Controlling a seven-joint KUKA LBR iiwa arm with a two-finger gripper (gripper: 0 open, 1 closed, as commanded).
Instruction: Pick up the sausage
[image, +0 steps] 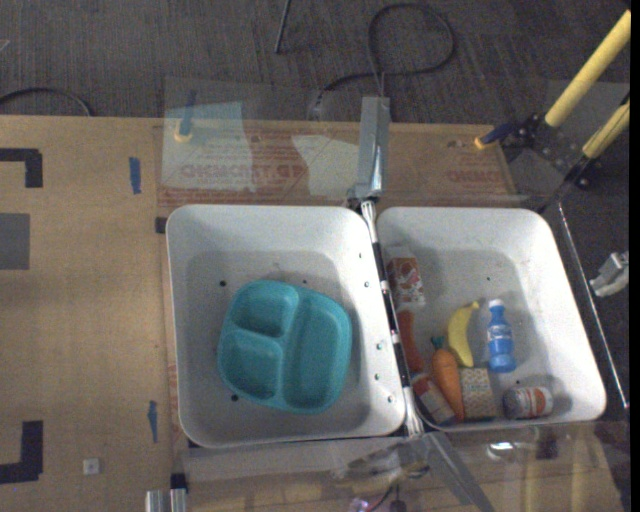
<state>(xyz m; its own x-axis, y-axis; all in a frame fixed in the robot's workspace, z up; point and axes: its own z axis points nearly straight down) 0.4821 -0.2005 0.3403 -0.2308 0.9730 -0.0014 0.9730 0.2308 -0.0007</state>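
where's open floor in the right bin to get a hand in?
Right bin: bare floor across the back and the back right corner, behind the bottle and banana. Crowded along the left wall and front: carton, sausage, carrot, can. Left bin: bare strips around the teal plate.

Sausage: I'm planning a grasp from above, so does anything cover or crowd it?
Nothing covers the sausage. It lies along the right bin's left wall, the carrot close beside it, a packet at its far end.

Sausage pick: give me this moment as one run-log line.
stage: not yet picked | sausage: lying along left wall of right bin, beside carrot | left bin: teal plate
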